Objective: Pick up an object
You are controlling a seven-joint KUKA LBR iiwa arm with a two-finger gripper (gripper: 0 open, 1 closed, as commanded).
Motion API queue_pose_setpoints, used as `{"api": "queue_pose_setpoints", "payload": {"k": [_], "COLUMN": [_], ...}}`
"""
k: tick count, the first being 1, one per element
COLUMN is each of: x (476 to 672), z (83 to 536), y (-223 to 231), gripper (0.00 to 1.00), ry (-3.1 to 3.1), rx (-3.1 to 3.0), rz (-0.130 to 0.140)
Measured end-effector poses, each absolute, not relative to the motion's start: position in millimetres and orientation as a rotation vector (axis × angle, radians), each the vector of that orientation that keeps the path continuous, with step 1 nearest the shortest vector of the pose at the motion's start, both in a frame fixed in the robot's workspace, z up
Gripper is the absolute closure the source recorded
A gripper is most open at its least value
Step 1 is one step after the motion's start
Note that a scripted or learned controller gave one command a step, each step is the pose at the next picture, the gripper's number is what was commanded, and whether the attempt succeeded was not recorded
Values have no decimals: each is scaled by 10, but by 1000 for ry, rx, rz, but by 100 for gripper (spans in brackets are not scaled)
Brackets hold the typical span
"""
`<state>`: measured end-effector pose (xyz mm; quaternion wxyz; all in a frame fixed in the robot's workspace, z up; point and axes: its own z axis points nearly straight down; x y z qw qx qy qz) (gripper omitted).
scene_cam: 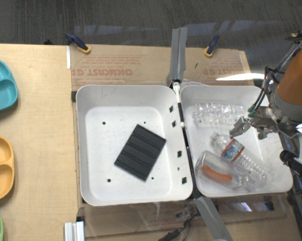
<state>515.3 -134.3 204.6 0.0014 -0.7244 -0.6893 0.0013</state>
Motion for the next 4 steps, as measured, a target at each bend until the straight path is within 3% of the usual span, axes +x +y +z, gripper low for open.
{"api": "queue_pose_setpoints", "payload": {"k": [1,2,3,4], "x": [5481,5501,5503,6311], "z": [911,1014,1922,1901], "y": [-1476,-1484,-728,-691], "gripper": [0,100,100,100], "ry": [-2144,-2147,-2190,-2120], "rx": [-2294,-2298,-2258,-2317], "rz": [2,-2,-4,6]}}
